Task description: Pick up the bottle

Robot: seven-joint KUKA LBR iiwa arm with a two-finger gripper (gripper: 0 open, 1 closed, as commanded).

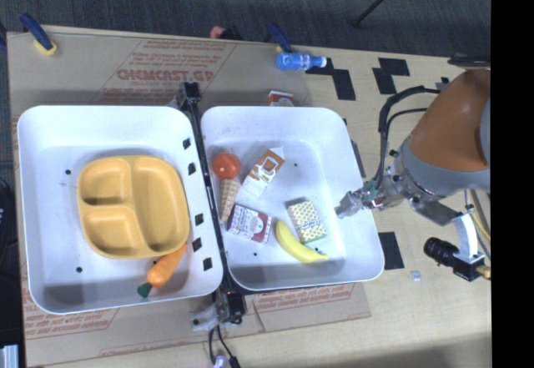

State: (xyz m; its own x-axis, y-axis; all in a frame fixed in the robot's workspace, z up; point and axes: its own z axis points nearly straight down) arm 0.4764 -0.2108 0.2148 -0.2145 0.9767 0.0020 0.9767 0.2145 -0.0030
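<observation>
Beyond the right bin (359, 229) on the surface, small blue bottle (299, 62) lying sideways, label unreadable, jaws' state impossible to tell.

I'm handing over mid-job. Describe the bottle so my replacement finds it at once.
Start at the right bin and look past its far rim, onto the cardboard sheet on the bench. The bottle lies there on its side, outside both bins. It is the only blue item, with a pale end pointing right.
</observation>
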